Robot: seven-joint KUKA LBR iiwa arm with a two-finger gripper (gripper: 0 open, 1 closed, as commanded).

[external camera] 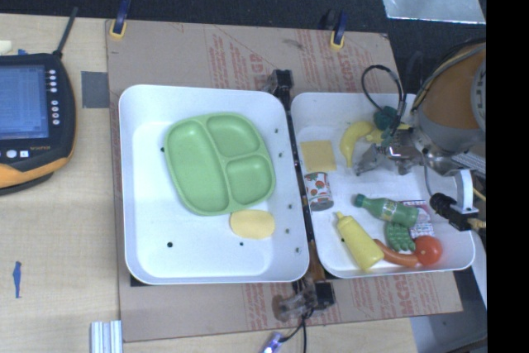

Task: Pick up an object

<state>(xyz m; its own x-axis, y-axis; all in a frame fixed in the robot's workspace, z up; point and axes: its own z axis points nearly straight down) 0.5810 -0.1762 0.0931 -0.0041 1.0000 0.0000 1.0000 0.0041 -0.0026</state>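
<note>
The arm is grey with a broad orange band above the wrist; a thin black cable (looped) arcs beside the metallic grey gripper.

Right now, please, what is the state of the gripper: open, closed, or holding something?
Gripper: low in the right bin, beside the banana; open or closed cannot be told, and nothing is seen held.
</note>
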